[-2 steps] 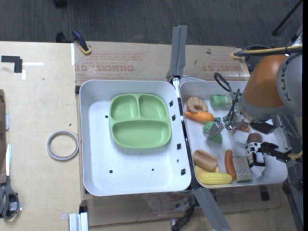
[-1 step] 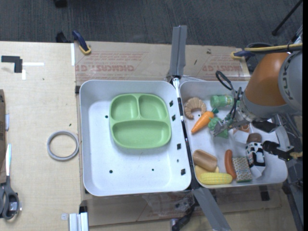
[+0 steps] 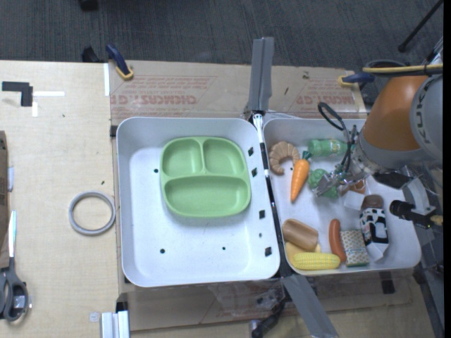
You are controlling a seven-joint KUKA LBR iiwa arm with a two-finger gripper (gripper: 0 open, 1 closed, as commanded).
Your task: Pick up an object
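Note:
The right bin (image 3: pixel 402 263) holds several toy foods. A carrot (image 3: pixel 299 178) lies near its left wall, with a tan croissant (image 3: pixel 283 155) above it and a green bottle (image 3: pixel 325 146) at the back. Along the front lie a hot dog bun (image 3: pixel 301 234), a yellow corn cob (image 3: pixel 312 260), a red sausage (image 3: pixel 337 239) and a small sandwich block (image 3: pixel 354 248). A black and white toy (image 3: pixel 374 225) sits at the right. My gripper (image 3: pixel 335 184) is down in the bin's middle, right beside a green leafy item (image 3: pixel 317 177), just right of the carrot.
The left bin (image 3: pixel 141 259) holds a green divided plate (image 3: pixel 206 177). A grey tape ring (image 3: pixel 91 212) and scissors (image 3: pixel 13 291) lie on the bench to the left. The arm's orange band (image 3: pixel 394 118) hangs over the right bin's back right corner.

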